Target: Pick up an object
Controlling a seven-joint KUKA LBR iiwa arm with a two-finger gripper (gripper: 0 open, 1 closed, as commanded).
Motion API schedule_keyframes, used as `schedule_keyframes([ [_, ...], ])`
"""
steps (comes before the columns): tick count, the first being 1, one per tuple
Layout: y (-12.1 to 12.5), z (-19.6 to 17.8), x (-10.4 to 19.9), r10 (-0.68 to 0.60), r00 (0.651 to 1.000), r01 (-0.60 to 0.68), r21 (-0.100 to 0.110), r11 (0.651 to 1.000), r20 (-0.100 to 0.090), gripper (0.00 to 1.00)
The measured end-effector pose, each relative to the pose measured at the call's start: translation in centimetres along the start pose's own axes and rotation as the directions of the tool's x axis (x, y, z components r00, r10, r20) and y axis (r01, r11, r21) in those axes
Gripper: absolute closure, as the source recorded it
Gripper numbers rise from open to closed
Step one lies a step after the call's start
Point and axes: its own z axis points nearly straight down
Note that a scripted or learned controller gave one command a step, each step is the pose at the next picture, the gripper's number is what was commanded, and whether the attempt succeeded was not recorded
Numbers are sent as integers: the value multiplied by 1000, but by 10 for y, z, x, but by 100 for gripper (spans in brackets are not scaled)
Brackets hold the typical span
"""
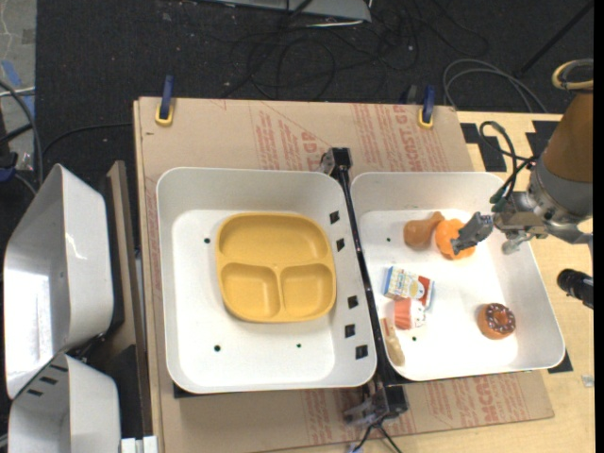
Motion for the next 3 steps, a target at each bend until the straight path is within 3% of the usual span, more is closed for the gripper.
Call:
schedule_keyframes([
  [1, 3, -7, 0, -3, 1000, 3, -13, 1000, 3, 0],
  [3, 4, 109, 3, 0, 1000, 0, -14, 1000, 3, 0],
])
